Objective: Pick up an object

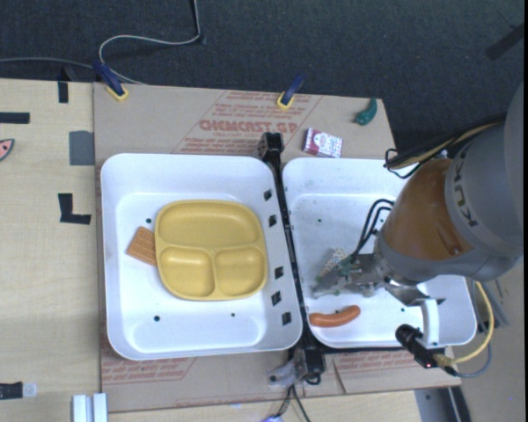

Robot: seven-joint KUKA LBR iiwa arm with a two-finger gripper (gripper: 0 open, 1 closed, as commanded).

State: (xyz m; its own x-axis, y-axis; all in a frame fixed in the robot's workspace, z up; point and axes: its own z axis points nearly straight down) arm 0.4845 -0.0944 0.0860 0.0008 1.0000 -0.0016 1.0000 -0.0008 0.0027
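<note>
- Orange-red and sausage-shaped, the hot dog (334, 316) lay in the right bin (334, 176), near its front wall and just beside the divider (282, 236) between the bins.
- It looked like a light toy: smooth, rounded, probably slippery plastic or rubber, so it might roll or squirt out of a pinch. Its middle, taken across the narrow width, seemed the best place to grip.
- Close behind it sat a small greyish, speckled object (336, 266) (too blurred to name), irregular and likely light as well.
- The gripper (359, 269) hung low in the right bin beside that object, above the hot dog; whether it was open, closed or holding anything could not be made out.
- The left bin (123, 236) held a yellow tray (213, 249) with three compartments, stiff and broad, with a brown piece (142, 246) tucked at its left edge. The tray would be awkward for two fingers except at its rim.
- Both bins were smooth white plastic with shallow walls, so things could slide when nudged, and the hot dog near the wall left little room on that side.
- Cardboard (158, 117) lay under the bins on a wooden bench (35, 262); a small packet (321, 142) rested behind the right bin.
</note>
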